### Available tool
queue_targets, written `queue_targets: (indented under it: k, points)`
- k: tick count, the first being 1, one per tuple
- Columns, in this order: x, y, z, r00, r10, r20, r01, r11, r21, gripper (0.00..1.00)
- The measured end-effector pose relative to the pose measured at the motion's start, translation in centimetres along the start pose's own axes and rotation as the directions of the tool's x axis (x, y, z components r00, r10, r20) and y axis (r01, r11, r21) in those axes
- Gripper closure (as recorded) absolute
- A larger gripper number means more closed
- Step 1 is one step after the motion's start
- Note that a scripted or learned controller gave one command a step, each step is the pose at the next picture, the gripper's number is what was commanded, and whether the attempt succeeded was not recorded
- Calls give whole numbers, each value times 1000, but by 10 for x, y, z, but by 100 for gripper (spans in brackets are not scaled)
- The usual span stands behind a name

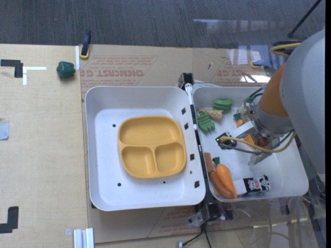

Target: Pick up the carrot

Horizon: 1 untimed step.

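Dark grey carpet (155, 12) beyond bench; pale wood benchtop (36, 154), brown cardboard sheet (134, 68).

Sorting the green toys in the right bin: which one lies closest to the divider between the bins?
The bumpy green toy, beside the divider. The flatter, rounder green piece sits further right, toward the bin's far wall.

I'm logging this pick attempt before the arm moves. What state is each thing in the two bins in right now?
carrot: lying flat near the right bin's front left corner, not gripped.
yellow tray: flat in the left bin, three compartments bare.
gripper: low over the right bin, apart from the carrot.
green toys: lying at the back of the right bin.
black-and-white packet: lying flat beside the carrot.
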<state>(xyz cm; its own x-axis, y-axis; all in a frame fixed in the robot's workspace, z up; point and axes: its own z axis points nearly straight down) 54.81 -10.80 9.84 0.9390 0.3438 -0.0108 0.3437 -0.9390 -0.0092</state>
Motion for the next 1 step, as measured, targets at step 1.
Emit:
queue_targets:
  k: [1]
  points:
    - [-1,1,-8,1000,-3,3,3,1000,2,100]
